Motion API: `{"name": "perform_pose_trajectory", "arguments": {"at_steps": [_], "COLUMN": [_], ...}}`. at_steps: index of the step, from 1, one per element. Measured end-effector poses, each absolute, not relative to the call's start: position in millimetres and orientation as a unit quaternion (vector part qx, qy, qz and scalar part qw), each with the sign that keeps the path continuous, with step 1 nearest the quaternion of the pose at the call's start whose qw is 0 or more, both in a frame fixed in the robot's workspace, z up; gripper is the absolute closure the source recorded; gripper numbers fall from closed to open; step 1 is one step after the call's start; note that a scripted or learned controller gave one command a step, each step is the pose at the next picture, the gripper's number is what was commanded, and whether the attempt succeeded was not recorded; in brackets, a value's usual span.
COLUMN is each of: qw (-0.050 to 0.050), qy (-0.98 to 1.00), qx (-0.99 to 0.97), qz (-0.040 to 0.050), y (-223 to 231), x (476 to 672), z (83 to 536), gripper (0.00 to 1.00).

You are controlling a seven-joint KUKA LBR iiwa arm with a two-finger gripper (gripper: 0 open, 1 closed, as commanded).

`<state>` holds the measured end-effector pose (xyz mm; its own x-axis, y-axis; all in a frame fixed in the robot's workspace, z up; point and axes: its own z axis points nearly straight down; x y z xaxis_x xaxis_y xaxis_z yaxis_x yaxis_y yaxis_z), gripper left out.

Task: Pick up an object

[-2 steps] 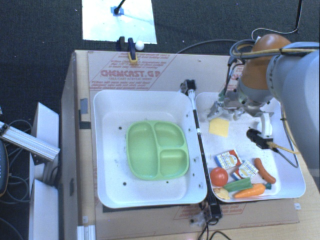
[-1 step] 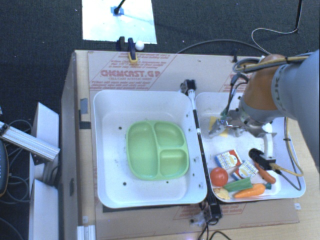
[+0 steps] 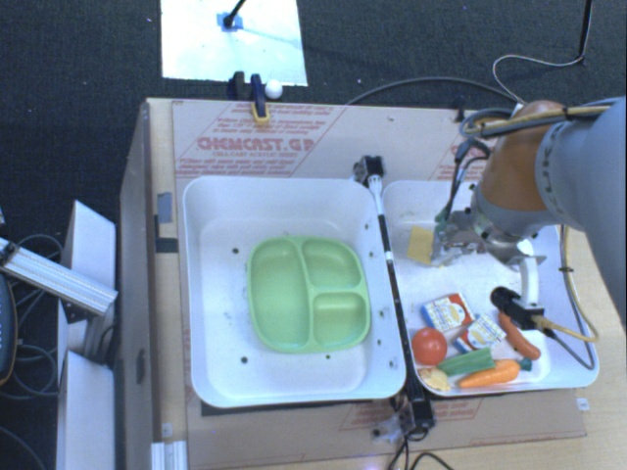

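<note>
One gripper (image 3: 454,246) hung low in right bin (image 3: 411,199), beside yellow block (image 3: 421,246); grasp state could not be told. Green tray (image 3: 309,294) occupied left bin (image 3: 211,262).

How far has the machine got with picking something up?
Early stage, by the look of it. Done: the arm has reached into the right bin, and its tool sits low beside the yellow block. In hand: nothing I can see lifted. Left: the grab and lift itself. The tomato, carrot and two small cartons lie in the bin, and the green tray sits in the left bin.
</note>
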<state>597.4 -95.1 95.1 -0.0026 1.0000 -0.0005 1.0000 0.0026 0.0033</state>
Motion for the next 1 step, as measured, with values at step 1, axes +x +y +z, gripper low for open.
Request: {"name": "perform_pose_trajectory", "arguments": {"at_steps": [1], "qw": [0.002], "qy": [0.708], "qx": [0.707], "qz": [0.0005], "y": [-165.9], "x": [592.5], "z": [191.4], "gripper": [1.00]}}
